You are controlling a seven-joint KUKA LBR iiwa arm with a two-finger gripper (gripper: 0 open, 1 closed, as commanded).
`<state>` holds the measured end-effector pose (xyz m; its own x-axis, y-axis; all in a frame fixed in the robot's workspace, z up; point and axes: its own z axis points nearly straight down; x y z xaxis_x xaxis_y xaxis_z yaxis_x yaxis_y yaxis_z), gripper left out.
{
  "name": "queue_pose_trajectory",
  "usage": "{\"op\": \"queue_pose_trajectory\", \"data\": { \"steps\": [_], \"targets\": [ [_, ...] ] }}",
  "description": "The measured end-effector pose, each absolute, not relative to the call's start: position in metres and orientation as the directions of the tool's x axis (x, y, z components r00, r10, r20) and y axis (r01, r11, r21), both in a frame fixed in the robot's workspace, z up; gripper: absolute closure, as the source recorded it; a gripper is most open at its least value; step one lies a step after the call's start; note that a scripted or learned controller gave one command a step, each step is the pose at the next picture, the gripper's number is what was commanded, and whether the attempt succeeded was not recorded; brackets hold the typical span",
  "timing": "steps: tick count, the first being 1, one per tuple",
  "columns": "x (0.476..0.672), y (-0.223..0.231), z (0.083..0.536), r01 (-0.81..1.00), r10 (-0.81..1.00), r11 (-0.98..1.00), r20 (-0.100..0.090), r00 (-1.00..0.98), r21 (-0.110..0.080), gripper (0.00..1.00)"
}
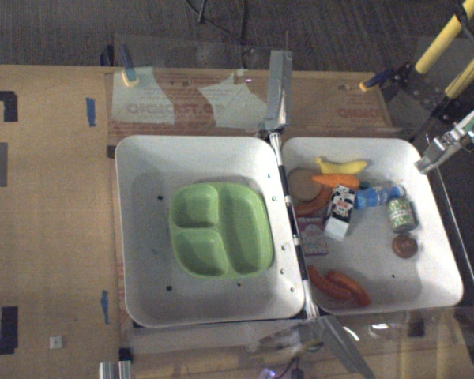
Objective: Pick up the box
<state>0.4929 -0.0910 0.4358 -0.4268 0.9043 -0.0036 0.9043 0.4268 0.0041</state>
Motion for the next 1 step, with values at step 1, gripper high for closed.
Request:
{"op": "queue_pose_trajectory", "data": {
  "steps": [1],
  "targets": [
    [0.4930, -0.0908, 0.4358, 0.904, 0.904, 0.427, -0.004, -0.427, 0.004, 0.00]
  ]
}}
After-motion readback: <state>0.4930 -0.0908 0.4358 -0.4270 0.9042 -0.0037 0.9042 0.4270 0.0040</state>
